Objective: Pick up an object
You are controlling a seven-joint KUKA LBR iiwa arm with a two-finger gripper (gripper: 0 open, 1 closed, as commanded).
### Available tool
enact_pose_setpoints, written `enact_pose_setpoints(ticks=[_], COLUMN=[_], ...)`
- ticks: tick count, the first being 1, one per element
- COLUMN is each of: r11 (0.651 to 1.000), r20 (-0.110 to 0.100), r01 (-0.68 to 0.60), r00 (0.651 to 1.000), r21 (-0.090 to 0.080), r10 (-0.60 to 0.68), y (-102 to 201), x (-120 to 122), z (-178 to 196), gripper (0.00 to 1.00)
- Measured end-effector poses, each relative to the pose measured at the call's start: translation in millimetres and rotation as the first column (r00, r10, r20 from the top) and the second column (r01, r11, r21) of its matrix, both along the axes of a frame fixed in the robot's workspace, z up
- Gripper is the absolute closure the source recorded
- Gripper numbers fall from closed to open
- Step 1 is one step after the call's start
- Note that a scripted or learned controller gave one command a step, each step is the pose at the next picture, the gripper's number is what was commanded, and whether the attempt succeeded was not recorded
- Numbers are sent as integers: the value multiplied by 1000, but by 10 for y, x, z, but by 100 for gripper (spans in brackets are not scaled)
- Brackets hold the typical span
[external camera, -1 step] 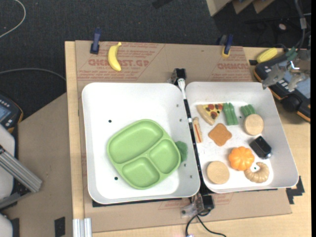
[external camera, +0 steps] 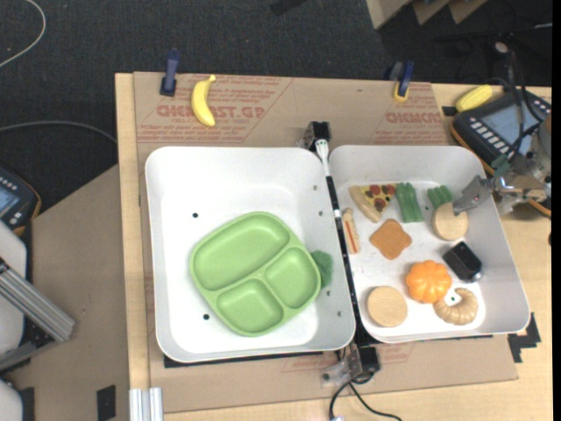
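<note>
- Take the right bin as your landmark: nearly every loose thing lies in it, so that is where a pick has to happen.
- Along its far side you have a pizza slice, a green piece and a second green piece, lying close together in a row.
- Toward its middle sit a tan square cracker and a pale round disc; a thin orange stick lies against its left wall.
- On its near side you find a round cookie, an orange pumpkin, a black block and a curled pastry; the pumpkin touches the pastry, so a grab there could, I judge, shove its neighbour.
- To the left of that bin, the left bin holds a green divided plate, probably a place to set things rather than something to pick.
- The gripper reaches in over the right bin's right wall and hangs just above the pale round disc, which looks like its likely target.
- You cannot tell from this view how far the tool is open; nothing is visibly held in it, and whether it touches the disc is unclear.
</note>
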State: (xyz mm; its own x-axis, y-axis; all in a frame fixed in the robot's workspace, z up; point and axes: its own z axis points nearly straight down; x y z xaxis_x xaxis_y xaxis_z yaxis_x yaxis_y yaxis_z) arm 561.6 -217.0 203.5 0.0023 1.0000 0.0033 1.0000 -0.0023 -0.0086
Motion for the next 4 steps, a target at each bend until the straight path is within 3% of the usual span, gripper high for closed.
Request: enact_pose_setpoints(ticks=[1, 2, 3, 4], r11=[1000, 1000, 1000, 1000], r20=[12, 12, 8, 10], r01=[-5, -2, -8, -1], r00=[1000, 1000, 1000, 1000], r21=[-3, -5, 0, -1], r10=[5, 2, 8, 1], y=[-51, -60, 635, 477], x=[-701, -707, -821, -815], z=[-1088, -997, -661, -1189], gripper=[0, 100, 100, 100])
